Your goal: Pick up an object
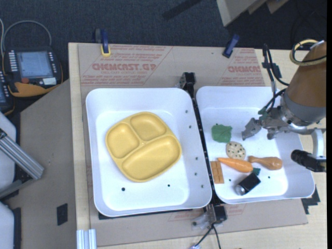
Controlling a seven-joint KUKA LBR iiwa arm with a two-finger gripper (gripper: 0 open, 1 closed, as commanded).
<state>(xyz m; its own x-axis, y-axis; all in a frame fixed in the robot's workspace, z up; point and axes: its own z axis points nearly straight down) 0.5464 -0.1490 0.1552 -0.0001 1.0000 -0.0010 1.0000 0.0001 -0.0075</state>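
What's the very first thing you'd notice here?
The big yellow divided plate lying in the left bin grabs the eye first. Next comes the gripper with its fingers spread, above the right bin, where a carrot, a cookie and a green piece lie.

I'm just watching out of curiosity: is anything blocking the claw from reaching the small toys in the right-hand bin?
Nothing visible does. The two-finger gripper hangs open over bare floor of the right white bin, with the green toy, speckled round cookie and orange carrot lying uncovered beside it.
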